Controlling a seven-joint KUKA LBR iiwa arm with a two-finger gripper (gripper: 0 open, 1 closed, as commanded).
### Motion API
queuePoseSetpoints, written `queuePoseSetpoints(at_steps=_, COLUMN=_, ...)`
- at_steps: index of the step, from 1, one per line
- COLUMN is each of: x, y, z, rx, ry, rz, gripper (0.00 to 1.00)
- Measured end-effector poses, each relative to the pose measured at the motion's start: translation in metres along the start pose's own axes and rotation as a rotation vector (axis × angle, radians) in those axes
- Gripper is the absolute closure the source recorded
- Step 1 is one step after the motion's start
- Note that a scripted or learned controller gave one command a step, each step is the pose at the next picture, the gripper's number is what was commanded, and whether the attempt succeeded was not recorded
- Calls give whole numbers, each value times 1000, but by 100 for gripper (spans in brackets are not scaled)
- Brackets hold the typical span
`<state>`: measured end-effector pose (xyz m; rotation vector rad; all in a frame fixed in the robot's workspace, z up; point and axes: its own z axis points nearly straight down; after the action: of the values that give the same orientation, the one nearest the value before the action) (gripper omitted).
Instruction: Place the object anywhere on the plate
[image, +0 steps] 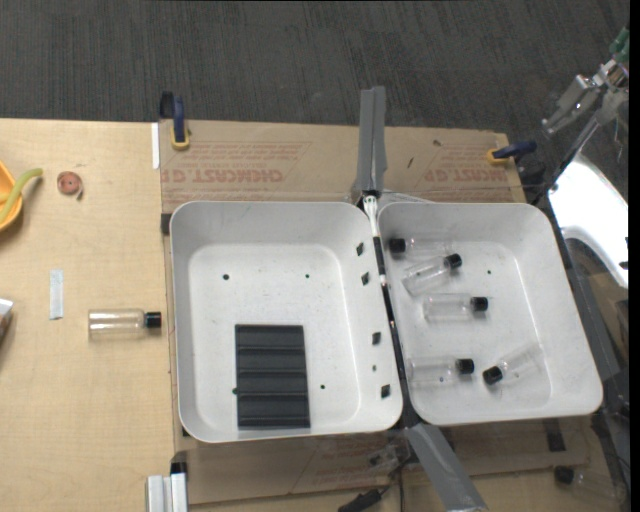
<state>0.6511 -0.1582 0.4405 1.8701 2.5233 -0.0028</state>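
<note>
At the bench's left edge I see a yellow object (8, 196), a small reddish disc (68, 182) and a white strip (56, 295). A clear black-capped vial (120, 321) lies on its side on the bench, just left of the left bin (200, 225). The black ridged plate (270, 377) sits flat by that bin's near edge with nothing on it. The right bin (540, 235) holds five clear vials (450, 308) with black caps, all lying down, scattered apart. I cannot tell how the jaws stand.
</note>
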Motion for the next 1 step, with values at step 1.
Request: queuePoseSetpoints(at_steps=1, x=-54, y=-46, z=0, rx=2, ry=1, rz=204, gripper=0)
